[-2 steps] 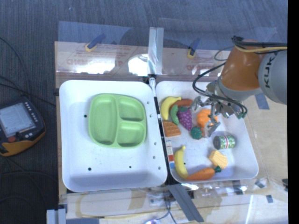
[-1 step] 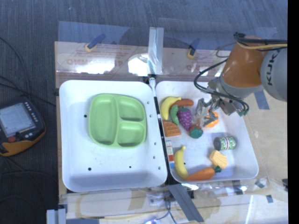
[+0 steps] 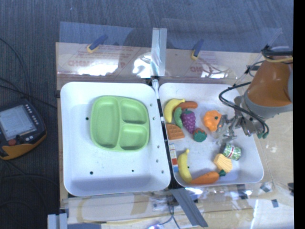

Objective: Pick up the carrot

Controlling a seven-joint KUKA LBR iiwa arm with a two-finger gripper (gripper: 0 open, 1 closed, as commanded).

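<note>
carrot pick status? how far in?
Done: the arm has reached into the right bin. In hand: nothing visible; the gripper sits beside the orange pepper, above the green-and-white can. Left: the whole pick. The carrot lies untouched along the bin's near wall, beside a banana and a yellow cheese wedge. The gripper must travel there and grasp it.
</note>
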